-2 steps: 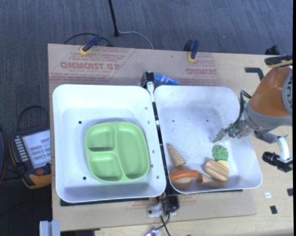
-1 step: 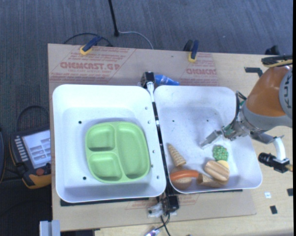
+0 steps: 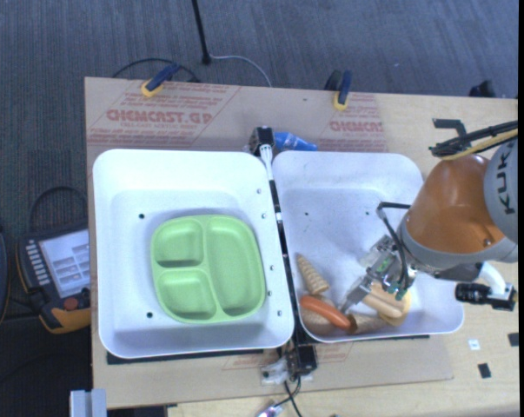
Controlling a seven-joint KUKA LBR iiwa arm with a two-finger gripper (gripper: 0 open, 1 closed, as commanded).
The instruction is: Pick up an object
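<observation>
Two white bins sit side by side on a board bench. The left bin (image 3: 122, 233) holds one green tray (image 3: 208, 268) with three compartments, lying flat near the bin's middle. The right bin (image 3: 348, 189) holds the task's things, all gathered in its near half: one ridged tan cone (image 3: 312, 274) lying on its side close to the wall shared with the left bin, one hot dog (image 3: 326, 314) with a red sausage lying along the front wall just below the cone, and one pale bun (image 3: 388, 302) to the right of the hot dog, partly under the arm's tooling.

One arm (image 3: 457, 211) reaches in from the right, its orange band over the right bin's right side. One gripper (image 3: 366, 287) points down and to the left into the bin, between the cone and the bun and above the hot dog's right end. Its thin fingers (image 3: 357, 295) are too small and blurred for me to say whether they are spread or closed, and nothing can be seen between them.

Two clamps grip the board's far edge: one (image 3: 160, 80) above the left bin, one (image 3: 341, 91) above the right. One blue item (image 3: 292, 141) lies at the far end of the seam between the bins
</observation>
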